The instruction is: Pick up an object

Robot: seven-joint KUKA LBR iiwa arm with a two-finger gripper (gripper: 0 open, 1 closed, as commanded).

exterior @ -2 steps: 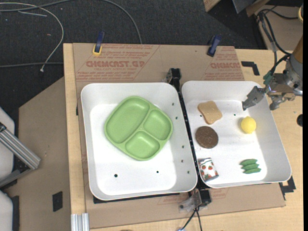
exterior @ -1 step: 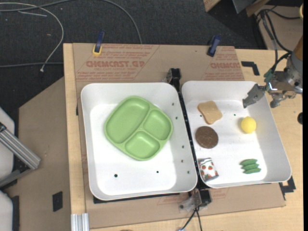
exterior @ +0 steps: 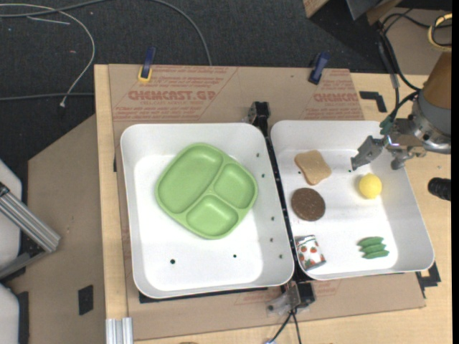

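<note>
Cardboard-covered surface [exterior: 107, 192] carries two shallow white bins side by side. Left bin [exterior: 143, 264] holds a green divided plate [exterior: 206, 190], three compartments, lying flat near the bin's middle. Right bin [exterior: 412, 242] holds five things, well apart from one another: a tan bread slice [exterior: 313, 166] toward the far left corner; a round brown cookie [exterior: 308, 204] just below it; a small red-and-white can [exterior: 310, 251] on its side at the near left edge; green pea pods [exterior: 373, 247] near the front right; a yellow lemon [exterior: 370, 186] right of centre. End effector [exterior: 379, 156] sits over the right bin's far right part, just above and beside the lemon, fingers spread apart with nothing between them. Arm [exterior: 437, 106] enters from the right edge.
</note>
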